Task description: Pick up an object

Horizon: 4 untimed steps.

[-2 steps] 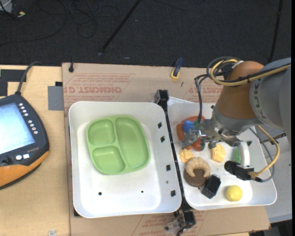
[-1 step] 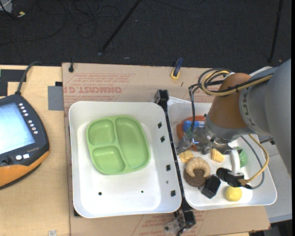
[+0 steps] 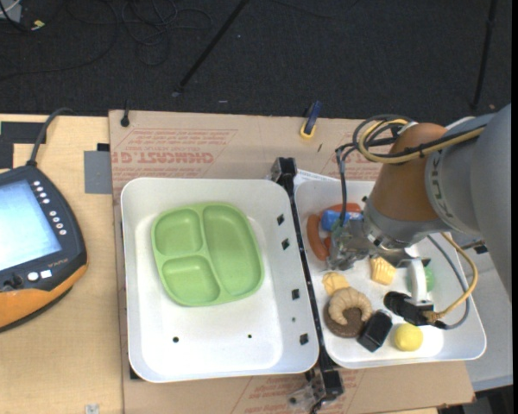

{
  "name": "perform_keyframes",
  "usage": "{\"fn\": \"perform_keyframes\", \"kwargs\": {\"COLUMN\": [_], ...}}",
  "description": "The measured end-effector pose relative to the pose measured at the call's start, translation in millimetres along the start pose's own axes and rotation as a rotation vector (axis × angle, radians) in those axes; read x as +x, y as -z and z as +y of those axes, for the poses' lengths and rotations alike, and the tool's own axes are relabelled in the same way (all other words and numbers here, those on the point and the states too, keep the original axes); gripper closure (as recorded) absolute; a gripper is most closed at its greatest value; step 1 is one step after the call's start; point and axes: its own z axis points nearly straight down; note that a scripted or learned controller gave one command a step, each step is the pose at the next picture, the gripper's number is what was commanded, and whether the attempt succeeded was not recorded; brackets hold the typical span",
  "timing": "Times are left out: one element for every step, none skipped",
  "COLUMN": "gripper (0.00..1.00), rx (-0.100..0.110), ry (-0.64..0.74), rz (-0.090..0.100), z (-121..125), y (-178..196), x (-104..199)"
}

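Two shallow white bins side by side on a cardboard sheet (image 3: 198, 145). In the left bin (image 3: 207, 343), one green divided tray (image 3: 209, 253), flat, toward 11 o'clock from the bin's middle. In the right bin (image 3: 457, 343), all the loose objects.

Reaching in from 3 o'clock, a grey arm (image 3: 470, 179) with its orange band over the right bin. Gripper (image 3: 344, 253) low in that bin, toward 10 o'clock from its middle. Impossible to tell whether spread, pressed together or pinching anything.

Just beside the gripper at 9 o'clock, an orange-red piece (image 3: 314, 235); at 11 o'clock, a blue piece (image 3: 332, 219) against the orange-red one. Near the gripper at 6 o'clock, a small yellow piece (image 3: 335, 281); at 4 o'clock, a second yellow piece (image 3: 382, 272). Farther toward 6 o'clock, a brown ring-shaped pastry (image 3: 347, 309), just beside the small yellow piece. Touching the pastry at its 4 o'clock, a black block (image 3: 375, 330). Just beside the block at 3 o'clock, a yellow ball (image 3: 407, 338). Toward the bin's 3 o'clock side, a green piece (image 3: 428, 277), partly hidden.

Outside the bins, a control pendant (image 3: 22, 248) at the view's 9 o'clock, and a blue-and-yellow clamp (image 3: 310, 121) on the cardboard's 12 o'clock edge.
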Motion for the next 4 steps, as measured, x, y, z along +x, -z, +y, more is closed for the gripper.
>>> {"fn": "perform_keyframes", "kwargs": {"gripper": [1.00,1.00,1.00,1.00], "rx": [-0.005,-0.006,-0.008,0.001], "ry": [0.000,-0.001,0.009,0.010], "rz": [-0.001,-0.002,-0.002,0.001], "z": [-2.4,-4.1,-3.5,-33.1], "y": [42.0,84.9,133.0,123.9], "x": [-2.2,-7.6,-8.7,39.4]}}
